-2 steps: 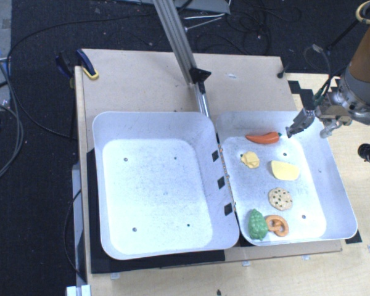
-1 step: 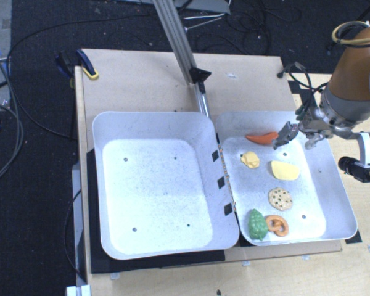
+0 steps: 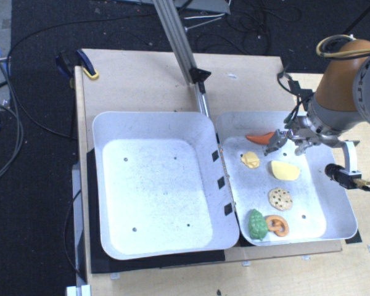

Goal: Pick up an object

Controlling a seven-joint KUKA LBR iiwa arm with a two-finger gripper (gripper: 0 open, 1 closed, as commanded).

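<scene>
Gripper (image 3: 282, 139) sat low over the upper part of the right bin (image 3: 333, 227), dark fingers just right of the orange carrot-like piece (image 3: 259, 138), touching or nearly so; nothing seen between them, and spread or pressed together could not be told. Below it lay a small yellow lump (image 3: 251, 160), a pale yellow wedge (image 3: 285, 170), a speckled cookie (image 3: 280, 198), a green leafy piece (image 3: 257, 224) and an orange pretzel-shaped ring (image 3: 277, 225) just beside it. The left bin (image 3: 111, 128) adjoined at the middle; no legible writing or labels anywhere.
</scene>
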